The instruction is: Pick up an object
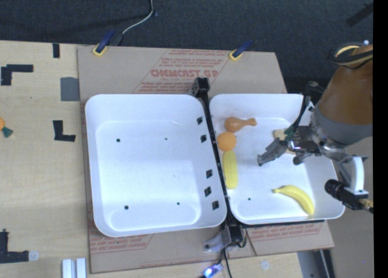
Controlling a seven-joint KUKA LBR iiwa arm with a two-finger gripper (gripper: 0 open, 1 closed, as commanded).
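**Banana waits at bin's near edge as gripper hangs above**

Banana (295,197) lies on the floor of the right bin (260,104), close to its near wall, while the gripper (271,152) hovers over the bin's middle with nothing between its fingers; whether they are spread or closed cannot be told from this angle. Beyond the gripper, toward the divider (209,143) between the two bins, sit a corn cob (230,169), a small orange (226,142) and a toy drumstick (239,124), the first two hugging that divider. To pick well, the arm should probably choose one piece standing apart, the banana being the likeliest, centre over its middle, turn the fingers across its narrow width, and descend clear of the bin wall.
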